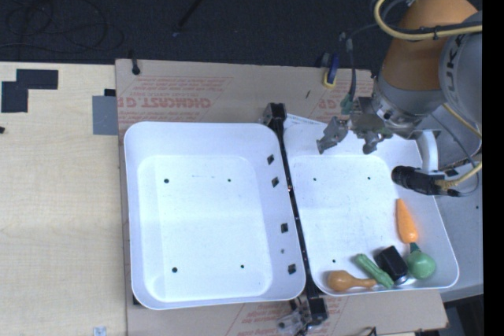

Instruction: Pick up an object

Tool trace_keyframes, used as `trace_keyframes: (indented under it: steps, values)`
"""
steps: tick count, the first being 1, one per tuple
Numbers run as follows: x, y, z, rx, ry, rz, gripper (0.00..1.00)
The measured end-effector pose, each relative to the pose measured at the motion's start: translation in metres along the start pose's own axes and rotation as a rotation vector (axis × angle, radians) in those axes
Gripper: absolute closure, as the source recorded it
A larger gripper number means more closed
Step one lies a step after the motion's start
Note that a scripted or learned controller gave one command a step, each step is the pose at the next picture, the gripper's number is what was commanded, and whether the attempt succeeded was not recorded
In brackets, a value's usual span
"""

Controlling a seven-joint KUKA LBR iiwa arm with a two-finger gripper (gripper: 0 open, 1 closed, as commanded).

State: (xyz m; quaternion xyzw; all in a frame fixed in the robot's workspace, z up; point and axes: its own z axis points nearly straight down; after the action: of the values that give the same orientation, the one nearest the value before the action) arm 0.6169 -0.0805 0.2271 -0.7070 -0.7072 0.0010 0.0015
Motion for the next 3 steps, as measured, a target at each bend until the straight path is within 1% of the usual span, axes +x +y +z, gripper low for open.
trace_keyframes:
  steps: [1, 2, 3]
  values:
    - [0.048, 0.024, -0.181, -0.021, -0.001, -0.006, 0.00]
    - [0.138, -0.017, -0.301, -0.016, 0.004, -0.012, 0.00]
    - [0.132, -0.015, -0.301, 0.003, -0.003, -0.005, 1.00]
